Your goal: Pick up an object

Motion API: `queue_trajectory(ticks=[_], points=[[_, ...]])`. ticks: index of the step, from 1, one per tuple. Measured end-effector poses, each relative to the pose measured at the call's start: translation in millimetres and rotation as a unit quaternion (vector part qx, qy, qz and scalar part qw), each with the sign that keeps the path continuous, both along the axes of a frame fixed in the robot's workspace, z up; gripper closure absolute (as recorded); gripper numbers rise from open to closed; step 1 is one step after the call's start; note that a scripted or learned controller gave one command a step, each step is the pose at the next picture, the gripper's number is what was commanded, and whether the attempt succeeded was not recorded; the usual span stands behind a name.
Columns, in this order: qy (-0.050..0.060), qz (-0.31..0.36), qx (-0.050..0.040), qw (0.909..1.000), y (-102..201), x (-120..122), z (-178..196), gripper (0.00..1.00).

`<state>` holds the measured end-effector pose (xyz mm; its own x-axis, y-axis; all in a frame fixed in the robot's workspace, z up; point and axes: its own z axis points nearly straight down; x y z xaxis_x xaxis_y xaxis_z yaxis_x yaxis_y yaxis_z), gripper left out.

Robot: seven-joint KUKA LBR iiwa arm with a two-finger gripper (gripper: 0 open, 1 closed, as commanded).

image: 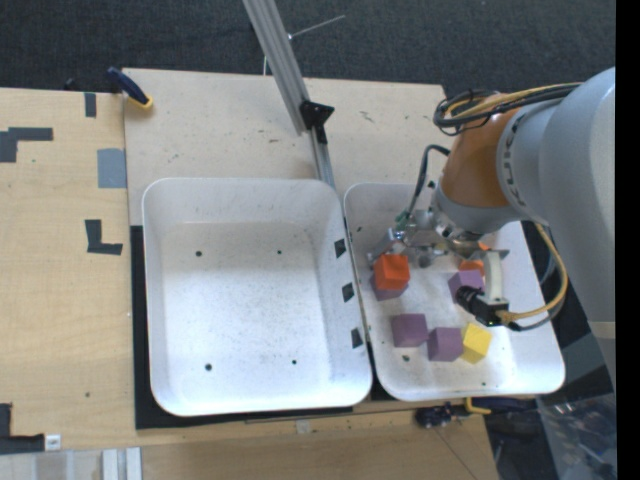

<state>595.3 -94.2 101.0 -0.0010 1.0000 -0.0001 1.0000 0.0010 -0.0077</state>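
- Your tool (412, 243) sat low inside the right bin (530, 373), at its far end, with the arm (540, 158) reaching in over it.
- You could not tell from the camera view whether the tool was open or closed; the wrist hid that part.
- An orange block (391, 274) lay just beside the tool, toward the near side, maybe touching it.
- A purple block (408, 329) and a second purple block (445, 344) lay further toward the near rim, with a yellow block (477, 342) beside them.
- Another purple block (466, 284) lay to the tool's right, partly under the cabling.
- The left bin (170, 368) stood on the surface (60, 298), well apart from the tool.
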Motion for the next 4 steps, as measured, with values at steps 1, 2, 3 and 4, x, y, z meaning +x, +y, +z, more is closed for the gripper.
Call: queue_trajectory(ticks=[1, 2, 3, 4], points=[[-0.002, 0.001, 0.0001, 1.0000, 0.6, 1.5, 13.4, 1.00], [-0.006, 0.000, -0.0003, 1.0000, 0.6, 7.3, 75.8, 1.00], [-0.006, 0.000, -0.0002, 1.0000, 0.9, 8.5, 120.3, 1.00], [-0.004, 0.003, 0.0013, 1.0000, 59.1, 31.1, 125.7, 1.00]])
